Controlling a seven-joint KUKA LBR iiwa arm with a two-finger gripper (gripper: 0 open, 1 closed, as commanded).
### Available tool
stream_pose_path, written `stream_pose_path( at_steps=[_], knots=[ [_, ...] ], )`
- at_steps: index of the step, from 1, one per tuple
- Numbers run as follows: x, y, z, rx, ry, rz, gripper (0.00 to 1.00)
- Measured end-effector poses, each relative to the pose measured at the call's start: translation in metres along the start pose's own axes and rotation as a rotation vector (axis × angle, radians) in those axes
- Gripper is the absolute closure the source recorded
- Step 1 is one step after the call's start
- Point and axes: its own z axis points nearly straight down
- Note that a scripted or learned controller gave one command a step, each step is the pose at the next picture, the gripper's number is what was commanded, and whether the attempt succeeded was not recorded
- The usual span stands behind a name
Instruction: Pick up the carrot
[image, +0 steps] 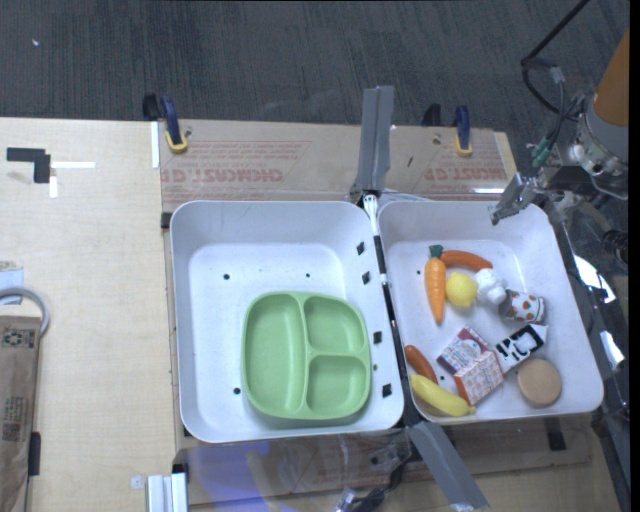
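On the left of the desk (80, 300) a brown paper item (18, 400) is cut off by the frame edge, so what it is cannot be made out. The left bin (200, 240) holds a green divided plate (305, 355) with three compartments.

In the right bin (570, 260) the carrot (435, 288) lies in the upper left part, near the divider between the bins. Its long axis runs almost straight up and down the view: the green leafy top points toward the far rim, the narrow tip toward the near rim. It is orange, tapering, with a small dark green tuft. Its right side touches a yellow lemon-like fruit (460, 289), and a second orange piece (466, 260) lies crosswise just above that fruit, close to the carrot's top.

Further right sit a small white and brown figure (520, 305), hard to identify, a black and white card (520, 344), a red and white carton (470, 366), a banana (440, 397) with a reddish sausage-like piece (420, 360) beside it, and a tan round disc (539, 381).

The claw (515, 200) hangs over the bin's far right corner, well apart from the carrot; it is dark and small, and whether it is apart or together cannot be told. The arm is cut off at the right.
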Motion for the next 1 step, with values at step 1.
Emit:
stream_pose_path(
  at_steps=[1],
  knots=[
    [0.0517,0.0151,0.0988,0.001,0.000,-0.119,0.00]
  ],
)
